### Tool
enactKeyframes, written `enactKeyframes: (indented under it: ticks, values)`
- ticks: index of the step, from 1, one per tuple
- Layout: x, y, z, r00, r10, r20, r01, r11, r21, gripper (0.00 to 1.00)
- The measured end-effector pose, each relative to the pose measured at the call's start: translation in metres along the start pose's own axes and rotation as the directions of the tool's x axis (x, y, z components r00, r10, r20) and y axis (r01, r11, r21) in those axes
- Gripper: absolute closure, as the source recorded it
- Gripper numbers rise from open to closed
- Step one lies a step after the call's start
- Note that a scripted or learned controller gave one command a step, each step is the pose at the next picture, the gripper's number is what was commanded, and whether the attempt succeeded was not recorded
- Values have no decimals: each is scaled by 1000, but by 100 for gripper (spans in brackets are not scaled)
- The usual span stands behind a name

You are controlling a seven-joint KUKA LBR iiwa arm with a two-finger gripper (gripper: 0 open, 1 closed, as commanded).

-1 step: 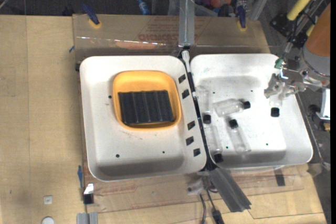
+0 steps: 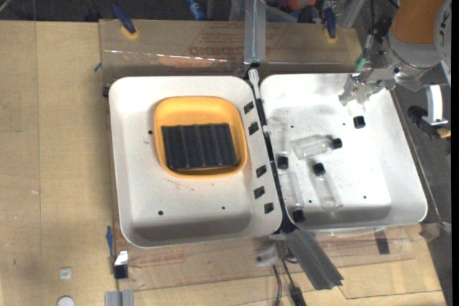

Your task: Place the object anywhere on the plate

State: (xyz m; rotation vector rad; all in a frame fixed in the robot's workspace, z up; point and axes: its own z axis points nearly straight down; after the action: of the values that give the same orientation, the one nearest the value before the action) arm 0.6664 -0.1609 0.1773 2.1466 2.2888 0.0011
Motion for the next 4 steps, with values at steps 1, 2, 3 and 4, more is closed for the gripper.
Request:
enactKeyframes:
  ticks: [1, 2, 3, 4]
  values:
    - [3, 1, -48, 1000, -18, -1, 18, 1000, 0, 100]
    - [-4, 1, -79, 1000, 8, 0, -8, 1000, 0, 100]
    - [-21, 0, -108, 995, -96, 1, 96, 995, -2, 100]
    - [-49, -1, -134, 956, -294, 2, 294, 956, -3, 100]
